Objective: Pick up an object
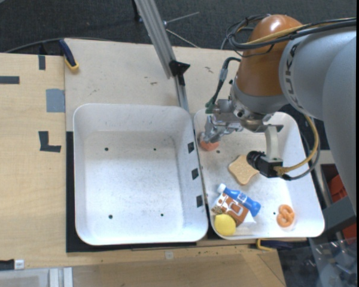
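Note:
My gripper (211, 134) hangs over the far left corner of the right bin (307, 160), pointing down. A small red-orange object (209, 143) sits right at its tip, against the wall between the bins; whether it is gripped I cannot tell. Further forward in the same bin lie a slice of toast (242, 170), a blue, white and brown carton (235, 204), a yellow lemon (225, 225) and an orange ring-shaped piece (285, 216).
The left bin (79, 160) stands beside the right one, their walls touching. A slanted metal rail (158, 34) runs from the back down to the bins' shared corner. A blue and yellow tool (69, 56) lies at the bench's back left.

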Robot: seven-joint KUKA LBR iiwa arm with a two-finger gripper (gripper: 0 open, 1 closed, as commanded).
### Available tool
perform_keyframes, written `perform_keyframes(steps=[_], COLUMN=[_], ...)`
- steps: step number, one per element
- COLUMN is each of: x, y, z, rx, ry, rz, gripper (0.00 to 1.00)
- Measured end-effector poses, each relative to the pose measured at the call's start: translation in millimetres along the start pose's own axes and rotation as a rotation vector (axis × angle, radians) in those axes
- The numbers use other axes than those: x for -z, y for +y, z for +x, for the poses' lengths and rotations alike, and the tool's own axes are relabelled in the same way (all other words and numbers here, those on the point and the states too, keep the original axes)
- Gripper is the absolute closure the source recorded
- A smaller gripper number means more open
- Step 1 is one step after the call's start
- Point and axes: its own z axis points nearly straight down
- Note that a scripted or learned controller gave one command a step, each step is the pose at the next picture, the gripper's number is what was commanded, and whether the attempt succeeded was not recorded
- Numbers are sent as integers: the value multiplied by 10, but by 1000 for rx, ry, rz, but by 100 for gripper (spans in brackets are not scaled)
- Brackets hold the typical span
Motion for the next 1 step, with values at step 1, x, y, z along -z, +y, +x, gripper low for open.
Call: perform_keyframes(steps=[1], x=[77], y=[-131], z=[470], rx=[0], ry=[0], rz=[0], gripper=[100])
